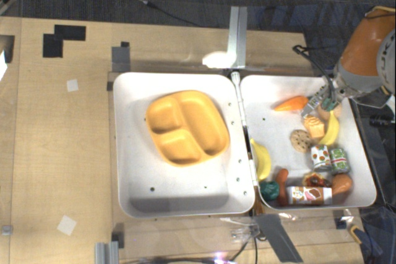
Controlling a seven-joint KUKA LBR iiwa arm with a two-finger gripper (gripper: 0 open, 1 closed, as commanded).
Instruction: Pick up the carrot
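Observation:
The orange carrot (291, 104) lies in the far part of the right bin (266, 133), its thin tip pointing left. My gripper (322, 103) hangs low at the carrot's thick right end, touching or almost touching it. The carrot still rests on the bin floor. The grey wrist with its orange band (365, 46) reaches in from the upper right and hides the gripper's top.
A yellow divided plate (185, 127) sits in the left bin (130, 182). Crowded into the right bin below the gripper are a cheese-like block (314, 127), a banana (332, 130), a cookie (301, 141), small cans (330, 159), a second banana (262, 159) and a snack box (309, 195).

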